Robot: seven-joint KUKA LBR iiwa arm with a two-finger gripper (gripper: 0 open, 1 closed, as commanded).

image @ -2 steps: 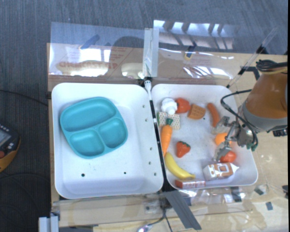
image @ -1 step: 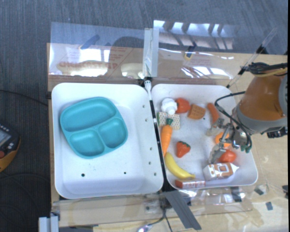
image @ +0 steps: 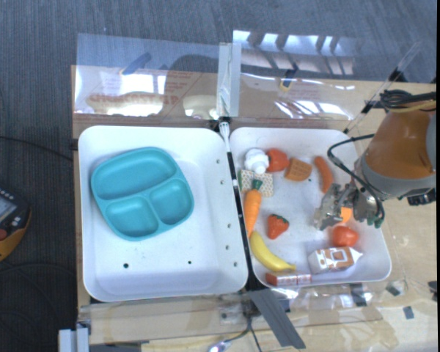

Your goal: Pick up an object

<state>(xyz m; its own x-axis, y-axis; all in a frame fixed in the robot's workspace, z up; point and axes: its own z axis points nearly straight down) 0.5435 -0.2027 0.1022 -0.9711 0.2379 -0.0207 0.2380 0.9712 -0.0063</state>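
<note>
The arm was reached in from the right, its orange band above the wrist, with the claw (image: 342, 213) lowered into the right bin (image: 378, 270), close to a small orange piece (image: 345, 213) and just above a tomato (image: 344, 235). How far the claw stood open could not be told, nor whether anything was held. A banana (image: 266, 251), carrot (image: 251, 210), strawberry (image: 277, 226) and carton (image: 334, 259) were also lying there. A teal divided plate (image: 141, 192) was seen in the left bin (image: 161, 270).
</note>
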